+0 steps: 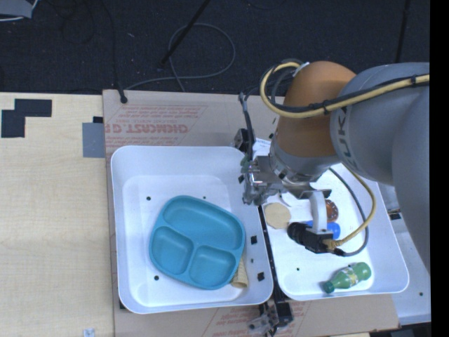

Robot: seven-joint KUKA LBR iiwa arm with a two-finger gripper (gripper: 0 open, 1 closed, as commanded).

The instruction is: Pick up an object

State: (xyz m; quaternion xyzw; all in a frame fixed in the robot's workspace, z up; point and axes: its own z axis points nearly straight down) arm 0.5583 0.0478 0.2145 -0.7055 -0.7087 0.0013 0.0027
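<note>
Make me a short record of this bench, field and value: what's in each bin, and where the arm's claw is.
left bin: blue divided plate; tan piece poking out at the plate's near right corner
right bin: green bottle on its side; pale round disc; small reddish-brown thing; small blue thing
claw: above the wall between the two bins, beside the disc
grasp: cannot tell from this view

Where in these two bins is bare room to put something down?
Left bin: bare floor between the plate and the far wall. Right bin: a patch from the bottle toward the left bin. Crowded around the tan disc.
</note>
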